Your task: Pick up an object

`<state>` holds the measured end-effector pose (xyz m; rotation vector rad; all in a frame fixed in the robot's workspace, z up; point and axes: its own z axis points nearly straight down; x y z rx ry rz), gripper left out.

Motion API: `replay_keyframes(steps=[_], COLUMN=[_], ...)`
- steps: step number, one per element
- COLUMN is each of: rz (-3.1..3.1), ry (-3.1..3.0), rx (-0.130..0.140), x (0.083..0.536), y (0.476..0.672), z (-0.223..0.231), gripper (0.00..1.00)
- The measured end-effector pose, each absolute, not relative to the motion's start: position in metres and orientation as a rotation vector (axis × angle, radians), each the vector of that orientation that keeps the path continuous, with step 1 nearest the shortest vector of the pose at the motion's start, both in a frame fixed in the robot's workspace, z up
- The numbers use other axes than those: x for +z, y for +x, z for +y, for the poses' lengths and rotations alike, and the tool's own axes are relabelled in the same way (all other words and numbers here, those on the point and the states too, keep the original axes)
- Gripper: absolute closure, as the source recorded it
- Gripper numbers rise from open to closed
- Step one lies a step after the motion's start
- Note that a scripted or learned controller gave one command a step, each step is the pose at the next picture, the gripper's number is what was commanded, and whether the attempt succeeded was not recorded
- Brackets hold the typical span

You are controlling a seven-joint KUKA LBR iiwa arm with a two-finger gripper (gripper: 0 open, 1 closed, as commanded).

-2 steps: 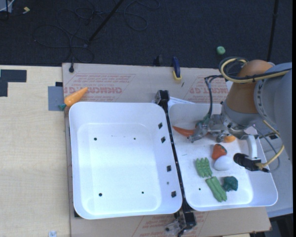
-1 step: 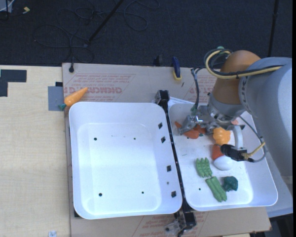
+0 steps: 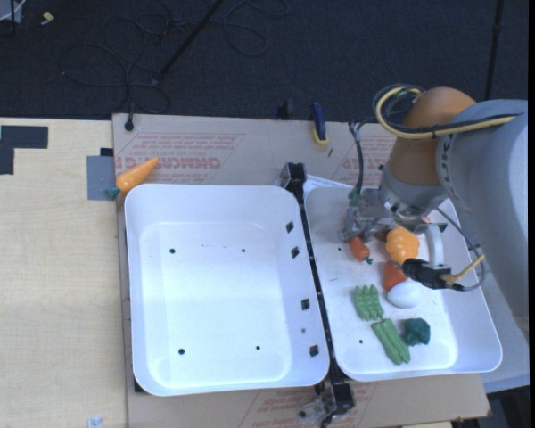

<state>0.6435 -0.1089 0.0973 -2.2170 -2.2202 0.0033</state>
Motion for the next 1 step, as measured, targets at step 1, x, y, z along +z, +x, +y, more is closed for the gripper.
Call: replay_keyframes(steps=[1], rz=[-2.231], ry=[-2.217], rx=[-0.010], x=[0.1943], y=[0.6459], z=[-0.0475], gripper=[1.00])
